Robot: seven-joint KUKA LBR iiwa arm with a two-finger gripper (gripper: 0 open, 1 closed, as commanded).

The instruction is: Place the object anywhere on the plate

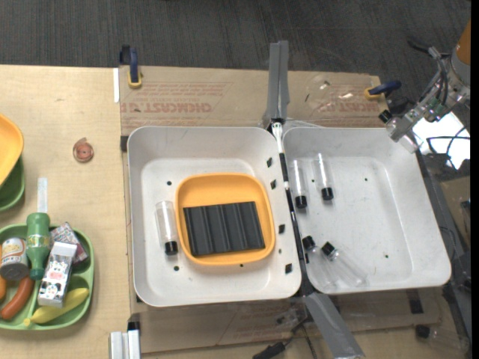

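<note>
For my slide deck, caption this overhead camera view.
Orange plate in left bin, clear tubes in right bin.

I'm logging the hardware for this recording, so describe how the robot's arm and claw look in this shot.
At the camera view's upper right, the arm shows a slice of its orange band at the frame edge. Below it sits a cluttered wrist of grey and pale metal parts with thin dark cables looping around it, ending in the claw, a light grey piece with a small black block beside it.

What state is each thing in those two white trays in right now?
Orange plate: flat in left bin, holding a black ridged slab.
Clear tube: lying beside the plate.
Two tubes: lying side by side, right bin.
Gripper: at the right bin's far corner.
</note>
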